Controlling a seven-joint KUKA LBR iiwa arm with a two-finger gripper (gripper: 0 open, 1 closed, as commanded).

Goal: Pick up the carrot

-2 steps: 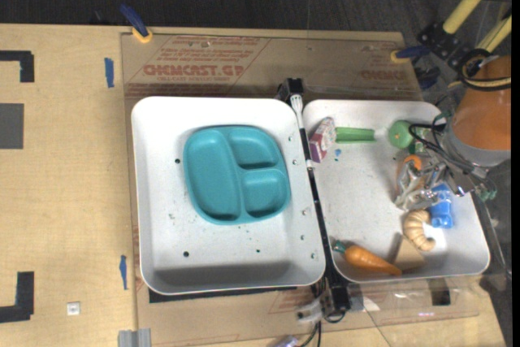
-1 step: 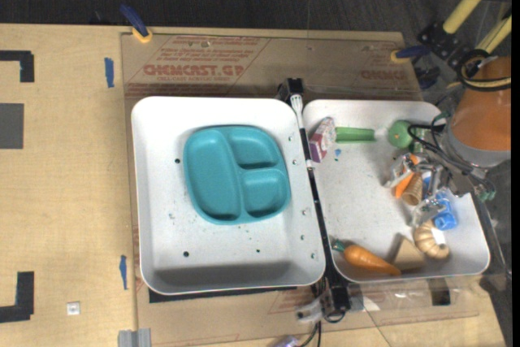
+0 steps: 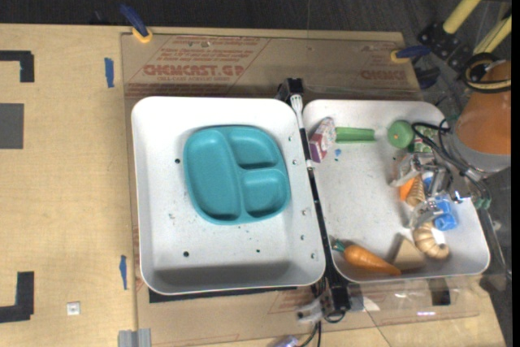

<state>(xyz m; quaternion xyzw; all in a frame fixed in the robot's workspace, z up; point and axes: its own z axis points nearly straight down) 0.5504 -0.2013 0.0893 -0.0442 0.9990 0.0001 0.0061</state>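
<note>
The carrot (image 3: 370, 258), orange with a green stub at its left end, lies along the front wall of the right bin (image 3: 366, 199), near its front left corner. My gripper (image 3: 424, 179) hangs low over the right side of that bin, among a cluster of small items. It is well to the right of the carrot and further back, not touching it. Cables and the wrist hide much of the gripper's tip. The arm's orange band (image 3: 486, 124) sits at the bin's right edge.
The left bin (image 3: 162, 240) holds a teal divided plate (image 3: 237, 172). In the right bin lie a green stick (image 3: 354, 134), a green ball (image 3: 398, 133), a small packet (image 3: 322, 139), a blue block (image 3: 444, 218), an orange piece (image 3: 407, 190) and a tan pastry-like toy (image 3: 430, 242).
</note>
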